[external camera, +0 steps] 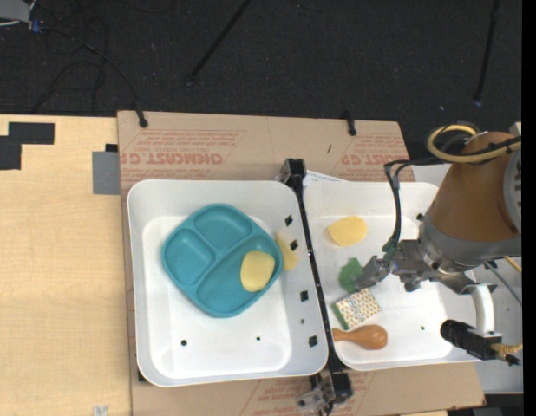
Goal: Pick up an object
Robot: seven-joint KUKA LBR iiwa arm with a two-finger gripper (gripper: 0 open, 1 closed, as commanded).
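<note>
Reaching into the right bin (407, 354), the gripper (372, 271) sits against the green object (350, 273); grasp unconfirmed, opening cannot be told. Patterned packet (358, 306) lies just below. Next: close on the green object, lift straight.

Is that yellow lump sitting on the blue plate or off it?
On it: the yellow lump lies in the blue plate, at its right edge.

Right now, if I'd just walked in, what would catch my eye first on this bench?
Probably the teal divided plate in the left bin, with a yellow lump resting on its right side. Next, the robot arm with its orange band, reaching from the right over the right bin, where a green object, a yellow piece and an orange pear-shaped toy lie.
</note>
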